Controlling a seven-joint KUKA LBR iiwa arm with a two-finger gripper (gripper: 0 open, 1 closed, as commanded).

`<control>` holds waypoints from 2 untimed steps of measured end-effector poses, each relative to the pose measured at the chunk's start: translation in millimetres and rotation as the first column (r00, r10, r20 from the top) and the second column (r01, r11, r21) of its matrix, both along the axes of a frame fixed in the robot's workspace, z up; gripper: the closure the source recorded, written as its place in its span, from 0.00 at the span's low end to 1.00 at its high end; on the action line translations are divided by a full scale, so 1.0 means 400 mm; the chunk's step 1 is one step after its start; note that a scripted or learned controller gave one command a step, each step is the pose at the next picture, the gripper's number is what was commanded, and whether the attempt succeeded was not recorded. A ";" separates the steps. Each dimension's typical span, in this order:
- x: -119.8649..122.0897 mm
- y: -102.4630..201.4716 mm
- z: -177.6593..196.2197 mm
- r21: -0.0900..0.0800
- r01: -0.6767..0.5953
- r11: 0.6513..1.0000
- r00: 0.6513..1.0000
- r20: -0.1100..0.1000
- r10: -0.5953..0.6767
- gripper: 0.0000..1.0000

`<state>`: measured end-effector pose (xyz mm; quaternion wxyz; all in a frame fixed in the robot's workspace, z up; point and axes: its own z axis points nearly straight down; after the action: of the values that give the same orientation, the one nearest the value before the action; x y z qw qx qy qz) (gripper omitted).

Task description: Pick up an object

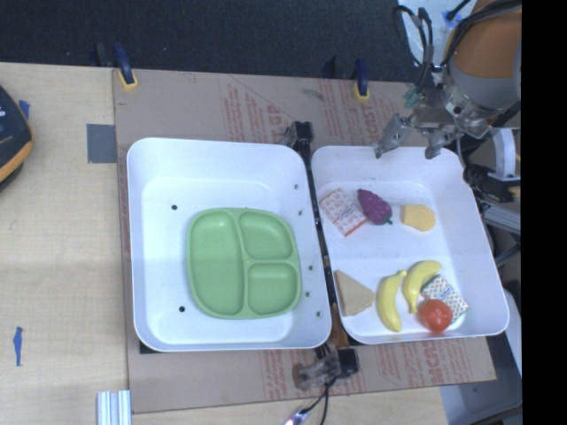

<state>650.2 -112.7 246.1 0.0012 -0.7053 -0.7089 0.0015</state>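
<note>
Right bin holds all the loose objects: purple grape bunch near the middle top, touching a red-and-white checkered packet on its left; yellow cheese-like block just right of the grapes, apart from them. Lower down, tan wedge slice at the bin's left edge, two yellow bananas side by side, red tomato at the lower right touching a patterned packet behind it. End effector hangs over the far rim of the right bin, fingers spread wide, nothing between them; well apart from every object, closest to the cheese block and grapes. Grey arm with orange band comes in from upper right. Left bin carries a green three-compartment plate, lying flat in its middle. Bins sit touching side by side on a cardboard sheet clamped to the desk. Yellow-black device at desk's far left edge.
</note>
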 end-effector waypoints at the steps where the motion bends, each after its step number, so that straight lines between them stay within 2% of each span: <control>1: -0.061 0.018 -0.225 -0.001 0.000 1.000 1.000 -0.002 0.000 0.00; 2: -0.057 -0.037 -0.375 0.000 0.002 1.000 1.000 0.007 -0.002 0.00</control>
<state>627.3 -127.4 95.9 -0.0012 -0.7059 -0.7083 -0.0008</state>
